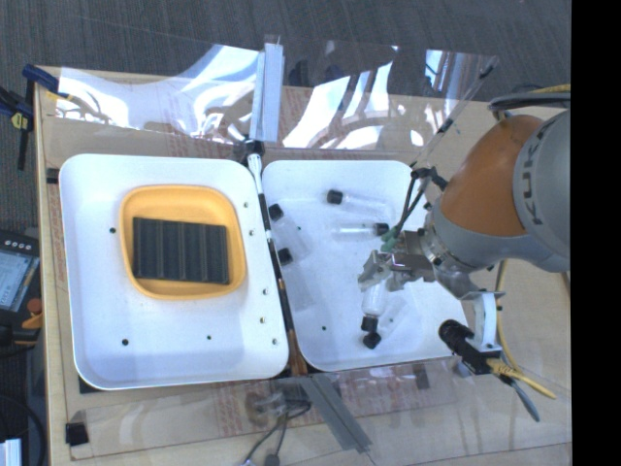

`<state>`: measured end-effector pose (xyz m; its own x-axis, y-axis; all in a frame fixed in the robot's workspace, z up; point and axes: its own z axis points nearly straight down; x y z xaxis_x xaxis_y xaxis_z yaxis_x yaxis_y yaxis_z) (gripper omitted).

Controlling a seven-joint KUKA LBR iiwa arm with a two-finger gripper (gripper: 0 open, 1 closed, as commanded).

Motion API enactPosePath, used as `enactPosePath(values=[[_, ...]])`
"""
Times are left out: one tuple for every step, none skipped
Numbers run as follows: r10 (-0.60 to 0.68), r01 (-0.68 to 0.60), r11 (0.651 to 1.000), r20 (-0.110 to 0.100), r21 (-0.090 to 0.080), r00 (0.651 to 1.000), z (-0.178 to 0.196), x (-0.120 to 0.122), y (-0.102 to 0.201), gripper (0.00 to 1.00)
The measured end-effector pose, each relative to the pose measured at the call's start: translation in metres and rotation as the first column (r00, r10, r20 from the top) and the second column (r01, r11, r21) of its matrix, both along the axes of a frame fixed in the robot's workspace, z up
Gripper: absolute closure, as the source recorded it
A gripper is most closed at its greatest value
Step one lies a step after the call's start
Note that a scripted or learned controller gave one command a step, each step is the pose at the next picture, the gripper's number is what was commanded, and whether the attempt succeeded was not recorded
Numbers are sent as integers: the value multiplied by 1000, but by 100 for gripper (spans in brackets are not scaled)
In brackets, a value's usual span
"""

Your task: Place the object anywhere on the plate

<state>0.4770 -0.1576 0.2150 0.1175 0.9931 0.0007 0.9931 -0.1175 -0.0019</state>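
Gripper [380, 282] sits low in right bin [320, 352] over clear vial [373, 320], closure indeterminate; grasp needs confirming before transfer to yellow plate [179, 202].

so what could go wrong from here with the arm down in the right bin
1. The tubes are clear and lie close together under the gripper, so it might catch two or none.
2. The plate sits in the left bin, across the divider, so a loosely held tube could drop on the way.
3. A round tube might roll off the plate's ridged dark center.
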Motion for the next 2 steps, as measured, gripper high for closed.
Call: enactPosePath(values=[[0,0,1000,0,0,1000,0,0,0,0],[324,-324,946,-3,3,946,-25,16,50,0]])
